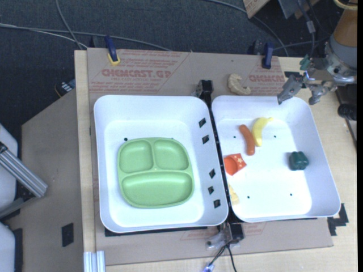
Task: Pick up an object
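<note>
The gripper [299, 90] hangs over the far right corner of the right bin [317, 152], its two fingers spread wide apart with nothing between them, one finger tip over the bin's far rim and the other just past its right corner. The grey arm comes in from the upper right. Inside the right bin lie several small things: a yellow banana [260, 128] near the far middle, touching an orange sausage [247, 139] that lies aslant beside it; a red wedge [234, 164] nearer the divider; a dark green lump [298, 161] by the right wall, well apart from the others; and a small yellow piece [232, 195] against the left wall near the front. All of them rest on the bin floor, none touched by the gripper. The left bin [108, 129] holds a light green divided plate [155, 172] with three compartments, lying flat. On the table [142, 69] just beyond the bins sits a tan, curled object [239, 84], close to the right bin's far rim.
</note>
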Tool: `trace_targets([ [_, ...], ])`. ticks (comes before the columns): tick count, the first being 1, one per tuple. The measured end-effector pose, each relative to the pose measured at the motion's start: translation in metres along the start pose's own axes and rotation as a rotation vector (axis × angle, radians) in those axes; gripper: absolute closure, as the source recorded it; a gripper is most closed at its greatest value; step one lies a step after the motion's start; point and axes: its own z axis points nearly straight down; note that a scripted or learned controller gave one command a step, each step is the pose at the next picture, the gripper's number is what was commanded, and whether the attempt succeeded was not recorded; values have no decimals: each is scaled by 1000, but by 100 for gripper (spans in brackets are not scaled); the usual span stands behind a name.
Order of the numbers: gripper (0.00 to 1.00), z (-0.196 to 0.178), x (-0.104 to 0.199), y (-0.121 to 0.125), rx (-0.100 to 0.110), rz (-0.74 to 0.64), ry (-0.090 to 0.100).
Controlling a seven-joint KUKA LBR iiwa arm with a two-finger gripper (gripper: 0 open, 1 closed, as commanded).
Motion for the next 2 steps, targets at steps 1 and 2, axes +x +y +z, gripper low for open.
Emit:
trace_targets([
  [1,0,-9,1,2,-14,-3,-3],
  [2,0,35,-5,4,-10,-3,-2],
])
